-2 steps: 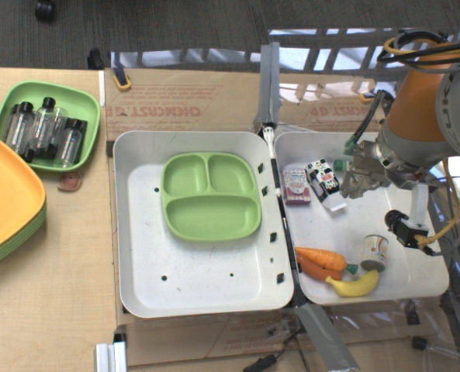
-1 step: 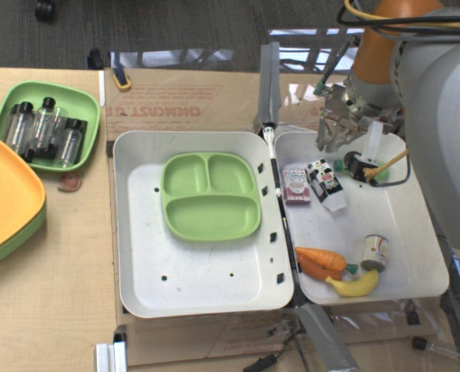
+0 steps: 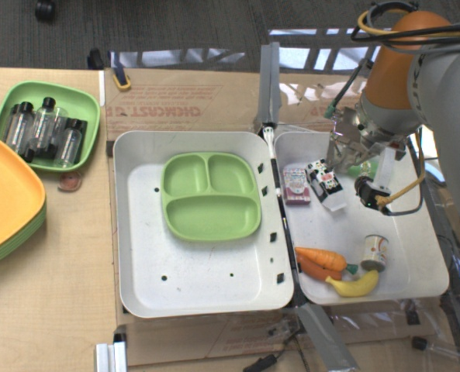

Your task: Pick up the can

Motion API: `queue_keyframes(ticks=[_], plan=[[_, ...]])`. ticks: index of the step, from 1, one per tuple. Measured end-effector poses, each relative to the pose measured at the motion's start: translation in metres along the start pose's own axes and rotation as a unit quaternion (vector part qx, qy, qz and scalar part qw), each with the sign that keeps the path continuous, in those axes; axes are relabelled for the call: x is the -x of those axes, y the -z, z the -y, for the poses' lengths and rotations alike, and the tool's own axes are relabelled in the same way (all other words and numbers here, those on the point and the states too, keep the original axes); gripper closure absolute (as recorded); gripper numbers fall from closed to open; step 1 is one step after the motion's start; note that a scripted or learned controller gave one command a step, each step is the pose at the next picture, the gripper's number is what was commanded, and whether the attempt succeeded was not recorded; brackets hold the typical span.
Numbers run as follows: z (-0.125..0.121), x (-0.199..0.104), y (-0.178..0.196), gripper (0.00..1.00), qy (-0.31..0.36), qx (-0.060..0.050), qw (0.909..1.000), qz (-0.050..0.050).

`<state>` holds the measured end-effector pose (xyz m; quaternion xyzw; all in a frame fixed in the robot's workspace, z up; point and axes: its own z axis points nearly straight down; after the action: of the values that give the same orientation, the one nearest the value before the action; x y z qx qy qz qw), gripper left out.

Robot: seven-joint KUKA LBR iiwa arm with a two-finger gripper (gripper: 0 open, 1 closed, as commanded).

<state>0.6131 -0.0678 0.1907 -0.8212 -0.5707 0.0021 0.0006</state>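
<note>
The can lies on its side in the lower right of the frame, on the floor of the right bin, with its pale end facing the camera. Just below it sits a yellow banana, and left of that a carrot lies across the bin's lower left part; the can's lower edge is just beside the banana, though whether they touch cannot be told. The gripper hangs at the upper middle of the right bin, well apart from the can, under the arm's orange band at the upper right; cables and the wrist crowd the view there, so whether it is apart or together cannot be told, and nothing is seen clamped in it. Just left of the gripper a small black-and-white item and a pink packet rest on the bin floor. The left bin in the centre holds a green divided plate. At the upper left a green tray carries dark-capped bottles, and orange plates are stacked at the left edge.
</note>
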Motion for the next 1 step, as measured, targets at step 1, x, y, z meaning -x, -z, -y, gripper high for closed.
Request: queue_keyframes(ticks=[1], plan=[[0.0149, -0.0605, 0.0321, 1.00, -0.061, 0.001, 0.9981, 0.000]])
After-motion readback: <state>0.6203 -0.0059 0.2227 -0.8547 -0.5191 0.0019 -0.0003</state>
